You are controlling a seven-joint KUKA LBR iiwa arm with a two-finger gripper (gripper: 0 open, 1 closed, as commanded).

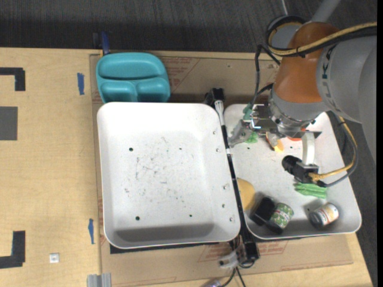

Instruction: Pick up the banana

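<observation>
Gleaming curved yellow banana (245,191)

banana (245,191): yellow, partly hidden
pose: lying flat
location: right bin, against its left wall, near front

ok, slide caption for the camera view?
KUKA arm reaches over the right bin among small items; left bin alongside.

A robotics lab bench, by the look of it: a grey KUKA arm (335,70) with trailing cables leans over two white bins (164,172) on a cardboard-covered bench (48,160) marked with blue tape (81,84).
</observation>
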